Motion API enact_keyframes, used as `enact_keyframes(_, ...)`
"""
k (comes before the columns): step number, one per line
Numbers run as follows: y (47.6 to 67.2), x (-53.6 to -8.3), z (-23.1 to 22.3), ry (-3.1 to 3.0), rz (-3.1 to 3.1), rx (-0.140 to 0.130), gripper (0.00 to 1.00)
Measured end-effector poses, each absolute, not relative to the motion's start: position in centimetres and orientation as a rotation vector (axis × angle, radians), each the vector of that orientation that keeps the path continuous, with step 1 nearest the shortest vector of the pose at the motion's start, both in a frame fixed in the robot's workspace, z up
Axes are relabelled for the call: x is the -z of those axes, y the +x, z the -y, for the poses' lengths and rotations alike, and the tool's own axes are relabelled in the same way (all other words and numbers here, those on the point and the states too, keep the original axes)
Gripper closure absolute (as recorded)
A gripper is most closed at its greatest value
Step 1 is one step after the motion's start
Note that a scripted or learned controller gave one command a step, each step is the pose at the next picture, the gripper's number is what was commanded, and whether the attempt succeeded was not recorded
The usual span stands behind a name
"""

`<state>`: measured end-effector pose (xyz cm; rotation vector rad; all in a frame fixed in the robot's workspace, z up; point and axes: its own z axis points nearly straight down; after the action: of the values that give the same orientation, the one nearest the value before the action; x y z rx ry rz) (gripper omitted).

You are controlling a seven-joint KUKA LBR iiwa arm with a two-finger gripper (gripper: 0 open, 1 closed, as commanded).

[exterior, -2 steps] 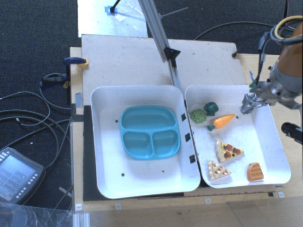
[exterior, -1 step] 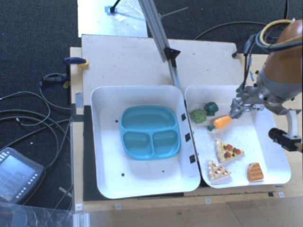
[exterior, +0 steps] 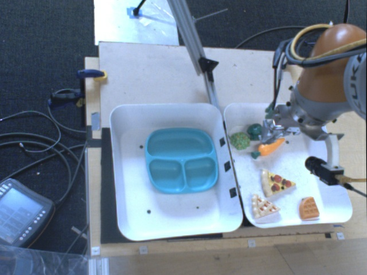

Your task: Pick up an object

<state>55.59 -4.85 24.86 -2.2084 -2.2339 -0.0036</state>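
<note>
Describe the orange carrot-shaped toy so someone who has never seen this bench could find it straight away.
Start at the right-hand white bin, the one holding toy food rather than the blue tray. Near its upper part, just under the gripper, lies the carrot, slanting up to the right. It is long, thin and plain orange, unlike the round green pieces beside it and the pizza slices below.

Orange carrot [exterior: 271,148] in right bin [exterior: 344,208]
</note>
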Motion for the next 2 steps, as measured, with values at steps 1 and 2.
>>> enact_keyframes(1,54.1,-24.8,-1.2,-2.207,2.233,0.004,1.00)
enact_keyframes(2,53.3,-24.0,-5.6,-2.209,2.232,0.003,1.00)
